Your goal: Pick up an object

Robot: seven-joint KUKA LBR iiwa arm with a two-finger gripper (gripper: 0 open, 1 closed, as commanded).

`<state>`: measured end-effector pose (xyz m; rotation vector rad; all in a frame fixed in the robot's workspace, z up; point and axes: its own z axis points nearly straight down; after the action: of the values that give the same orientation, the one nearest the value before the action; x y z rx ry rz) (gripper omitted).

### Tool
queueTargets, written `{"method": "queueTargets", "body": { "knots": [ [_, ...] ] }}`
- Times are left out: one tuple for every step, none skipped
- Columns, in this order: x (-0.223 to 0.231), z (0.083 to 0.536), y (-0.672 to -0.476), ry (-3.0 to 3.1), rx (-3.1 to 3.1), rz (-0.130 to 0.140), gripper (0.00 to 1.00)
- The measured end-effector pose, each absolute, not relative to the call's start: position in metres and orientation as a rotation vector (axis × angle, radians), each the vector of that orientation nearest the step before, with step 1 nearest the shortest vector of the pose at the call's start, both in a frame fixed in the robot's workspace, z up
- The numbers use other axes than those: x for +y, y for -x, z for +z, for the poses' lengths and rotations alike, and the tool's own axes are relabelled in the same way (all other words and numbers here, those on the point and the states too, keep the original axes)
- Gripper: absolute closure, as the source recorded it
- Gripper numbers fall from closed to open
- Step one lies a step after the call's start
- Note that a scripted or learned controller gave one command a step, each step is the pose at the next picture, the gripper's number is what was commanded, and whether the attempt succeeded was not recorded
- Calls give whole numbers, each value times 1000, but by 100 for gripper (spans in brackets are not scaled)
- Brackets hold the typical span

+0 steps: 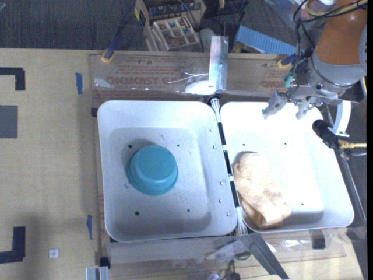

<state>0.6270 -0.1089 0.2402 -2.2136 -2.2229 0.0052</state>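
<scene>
A blue upturned bowl (pixel 152 169) sits in the middle of the left bin (pixel 111 121). A tan, bread-like lump (pixel 260 188) lies against the left wall of the right bin (pixel 338 206), toward its near corner. My gripper (pixel 287 108) hangs over the far edge of the right bin, well above and behind the tan lump. Its two fingers are spread apart with nothing between them.
A metal divider (pixel 218 69) stands upright behind the seam between the bins. Cardboard and clutter lie beyond the far rims. The grey arm with its orange band (pixel 341 34) and cables (pixel 329 130) overhangs the right bin's far right corner.
</scene>
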Motion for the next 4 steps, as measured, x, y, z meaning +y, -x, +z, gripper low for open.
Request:
{"method": "queueTargets", "body": {
  "knots": [
    [-92,94,-582,2086,-2349,-1,0],
    [-73,183,-558,2496,-1905,5,0],
    [-144,177,-570,2416,-2008,3,0],
    [-95,89,-568,2394,-2043,-7,0]
  ]
}}
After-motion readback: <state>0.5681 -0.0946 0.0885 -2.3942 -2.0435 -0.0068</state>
